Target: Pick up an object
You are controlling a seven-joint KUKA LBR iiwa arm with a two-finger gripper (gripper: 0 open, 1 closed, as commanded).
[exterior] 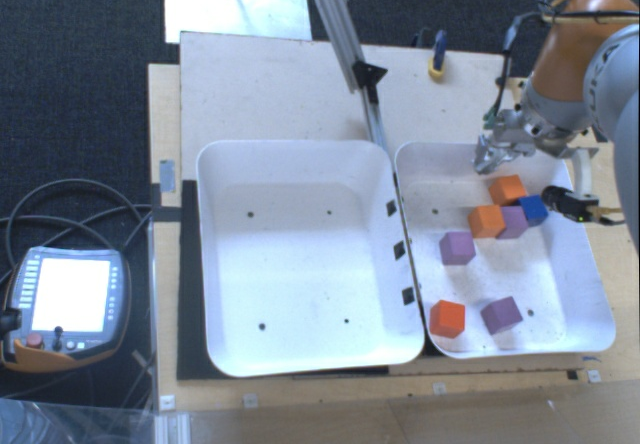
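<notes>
- gripper [487, 158] hangs low over the far end of the right bin [580, 317], just beside the nearest orange cube [507, 189]; whether it is spread or pressed together cannot be told at this angle, and nothing can be seen held in it.
- the things to pick all lie in the right bin: that orange cube, a second orange cube [486, 220] touching a purple cube [513, 221], and a blue cube [533, 209] close against them, a tight cluster by the far right wall.
- a lone purple cube [456, 247] sits apart toward the middle, and another orange cube [447, 318] and purple cube [501, 314] lie near the front rim, well apart from the cluster.
- the left bin [215, 232] holds no cubes, so it looks like the place for drop-offs.
- judging by its position, the gripper is lined up for the far orange cube; the crowding there could make a clean grasp awkward, since neighbours may get nudged.
- both bins rest on the worktop [270, 82].
</notes>
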